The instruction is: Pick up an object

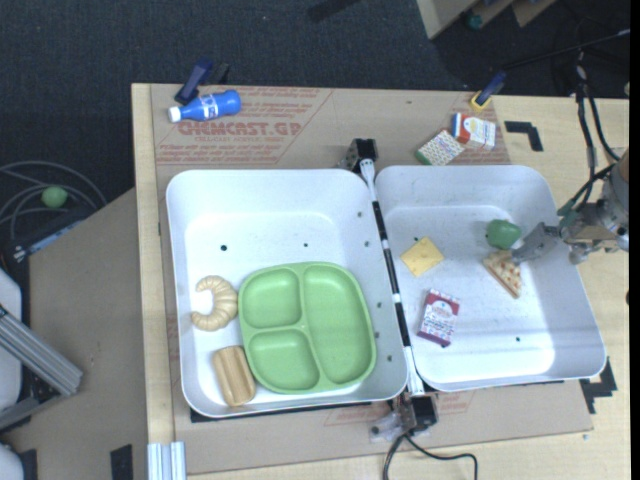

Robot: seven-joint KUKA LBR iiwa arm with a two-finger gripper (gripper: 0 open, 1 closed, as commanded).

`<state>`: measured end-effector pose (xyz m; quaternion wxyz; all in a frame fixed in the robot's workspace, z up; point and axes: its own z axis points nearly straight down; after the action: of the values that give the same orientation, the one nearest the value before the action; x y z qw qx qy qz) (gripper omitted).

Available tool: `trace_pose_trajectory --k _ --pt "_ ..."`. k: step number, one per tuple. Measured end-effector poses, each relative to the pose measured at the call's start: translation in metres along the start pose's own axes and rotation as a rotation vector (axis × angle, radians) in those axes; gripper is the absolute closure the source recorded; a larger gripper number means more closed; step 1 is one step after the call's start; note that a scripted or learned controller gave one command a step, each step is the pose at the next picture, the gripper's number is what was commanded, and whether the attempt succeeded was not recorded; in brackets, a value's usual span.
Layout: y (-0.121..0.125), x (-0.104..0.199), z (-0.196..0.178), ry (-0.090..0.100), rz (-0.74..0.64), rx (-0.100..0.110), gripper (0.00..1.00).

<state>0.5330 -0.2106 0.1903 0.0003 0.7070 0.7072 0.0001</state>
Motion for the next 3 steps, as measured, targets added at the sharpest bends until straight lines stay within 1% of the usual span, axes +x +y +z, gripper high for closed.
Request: trace_pose_trajectory --k 1,2,3 --pt "0.060 -0.006 0.106 0.011 -0.007 0.000 0.00" --pt "0.060 -0.009 0.095 0.004 -0.006 -0.002 1.00" --pt "0.052 0.062 0.083 0.003 -0.002 0.002 1.00"
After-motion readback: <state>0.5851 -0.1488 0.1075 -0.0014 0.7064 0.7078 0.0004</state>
